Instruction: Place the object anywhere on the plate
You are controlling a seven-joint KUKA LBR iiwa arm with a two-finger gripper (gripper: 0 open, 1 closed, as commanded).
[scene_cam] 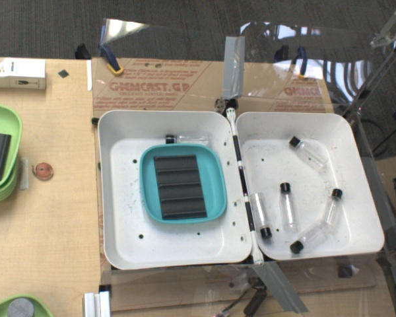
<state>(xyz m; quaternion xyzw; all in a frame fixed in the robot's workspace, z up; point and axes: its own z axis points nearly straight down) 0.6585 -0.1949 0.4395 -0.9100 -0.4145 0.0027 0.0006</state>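
Note:
A teal square plate [216, 183] with a black ribbed insert lies in the left white bin [119, 197]. A clear vial with a black cap [185, 139] lies just behind the plate, against the bin's back wall. Several more clear vials with black caps lie in the right bin [356, 177]: one at the back [309, 152], one in the middle [288, 207], one along the left wall [259, 214], and a curved pair at the front right [320, 226].
A stack of green trays [6, 157] holding a black item sits at the left edge of the wooden bench. A small round brown piece [43, 171] lies beside it. A white box [16, 74] rests at the back left. Clear plastic shields stand behind the bins.

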